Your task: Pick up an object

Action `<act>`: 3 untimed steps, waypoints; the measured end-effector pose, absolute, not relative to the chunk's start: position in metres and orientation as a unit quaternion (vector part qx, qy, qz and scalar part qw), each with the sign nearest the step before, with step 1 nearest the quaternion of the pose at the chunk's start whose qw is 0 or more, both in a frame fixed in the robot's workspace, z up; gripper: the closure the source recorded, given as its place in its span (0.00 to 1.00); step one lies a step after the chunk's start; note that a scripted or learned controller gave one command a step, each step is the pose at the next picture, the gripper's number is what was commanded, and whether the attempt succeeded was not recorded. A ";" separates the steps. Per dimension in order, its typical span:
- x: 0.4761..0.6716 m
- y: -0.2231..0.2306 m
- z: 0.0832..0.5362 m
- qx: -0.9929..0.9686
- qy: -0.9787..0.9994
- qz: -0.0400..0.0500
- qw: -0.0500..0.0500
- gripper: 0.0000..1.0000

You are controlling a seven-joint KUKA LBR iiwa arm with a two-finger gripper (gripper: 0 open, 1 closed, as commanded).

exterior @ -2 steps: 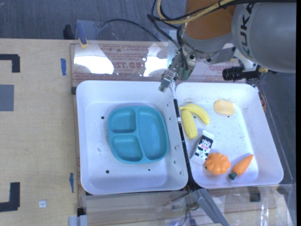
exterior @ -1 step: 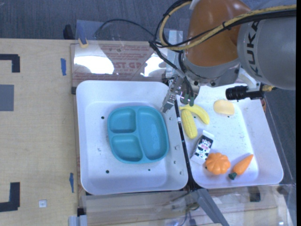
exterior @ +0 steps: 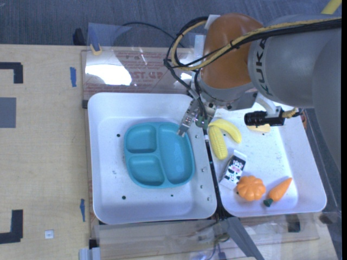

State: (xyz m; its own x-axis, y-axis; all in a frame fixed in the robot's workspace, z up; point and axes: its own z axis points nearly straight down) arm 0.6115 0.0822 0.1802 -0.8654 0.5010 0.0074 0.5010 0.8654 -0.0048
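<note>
Bench (exterior: pixel 38 145): pale wood with dark marks and blue tape tabs, carrying both bins side by side.
Arm (exterior: pixel 293 58): grey with an orange band, reaching in from the right and over the top of the right bin.
Left bin (exterior: pixel 108 199): white and shallow, holding one plate.
Right bin (exterior: pixel 287 150): white and shallow, holding five small items in its left and lower parts.
Plate (exterior: pixel 160 156): teal, three compartments, lying flat in the middle of the left bin.
Gripper (exterior: pixel 187 124): tilted down to the left, its tip over the plate's upper right rim, close to the wall between the bins. Whether it is parted or closed cannot be made out, and nothing can be seen held in it.
Banana (exterior: pixel 227 129): yellow, in the right bin just right of the gripper.
Corn (exterior: pixel 218 142): yellow cob, touching the banana's lower side.
Pumpkin (exterior: pixel 250 188): orange, near the bin's front.
Carrot (exterior: pixel 280 189): just beside the pumpkin.
Card (exterior: pixel 234 171): small, black and white, between corn and pumpkin.
Done: judged nothing yet, since every item lies in a bin.
Left: the grasp and the lift, with the plate rim the likeliest target.
</note>
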 end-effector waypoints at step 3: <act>0.660 0.141 0.368 -0.300 -0.954 -0.003 -0.005 1.00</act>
